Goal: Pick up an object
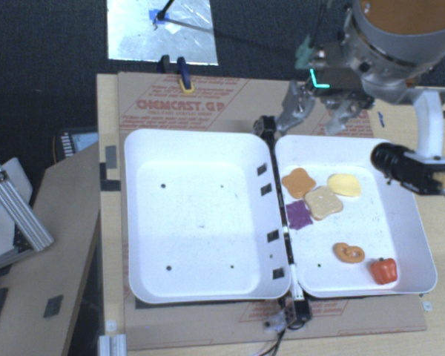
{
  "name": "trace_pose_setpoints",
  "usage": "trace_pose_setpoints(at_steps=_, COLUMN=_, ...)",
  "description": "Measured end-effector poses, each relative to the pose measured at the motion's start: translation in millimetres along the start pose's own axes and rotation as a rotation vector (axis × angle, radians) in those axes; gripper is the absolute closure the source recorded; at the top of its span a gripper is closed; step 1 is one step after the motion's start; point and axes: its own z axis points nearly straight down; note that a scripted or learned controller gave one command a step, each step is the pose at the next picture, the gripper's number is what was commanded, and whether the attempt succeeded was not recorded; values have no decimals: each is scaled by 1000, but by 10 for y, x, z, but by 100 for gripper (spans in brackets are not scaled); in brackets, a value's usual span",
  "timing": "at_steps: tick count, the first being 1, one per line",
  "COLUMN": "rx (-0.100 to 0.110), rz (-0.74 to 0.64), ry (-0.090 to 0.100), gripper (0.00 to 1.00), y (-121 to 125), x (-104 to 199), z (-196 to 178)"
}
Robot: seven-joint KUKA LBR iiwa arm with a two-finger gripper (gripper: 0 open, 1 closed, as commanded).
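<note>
The right bin (408, 221) holds several small toy foods. An orange piece (299, 182), a yellow piece (345, 185), a tan toast slice (324, 202) and a purple piece (299, 215) cluster near its left wall. A brown pretzel (349, 254) and a red pepper (384, 271) lie nearer the front. My gripper (317, 117) hangs above the far rim of the right bin, behind the toys and well apart from them. It is open, with nothing between its fingers.
The left bin (200, 213) stands beside the right one, the two sharing a black-clipped divider (278, 213). Both rest on a cardboard sheet (185, 102). A shiny metal plate (162, 21) lies beyond the bench at the back left.
</note>
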Motion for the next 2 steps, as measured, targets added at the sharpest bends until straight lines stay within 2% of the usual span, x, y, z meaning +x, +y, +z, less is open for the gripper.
trace_pose_setpoints(at_steps=1, rx=-3, rz=-3, ry=1, gripper=100, y=4, x=3, z=-115)
trace_pose_setpoints(at_steps=2, rx=-2, rz=-4, ry=1, gripper=0, y=4, x=3, z=-111)
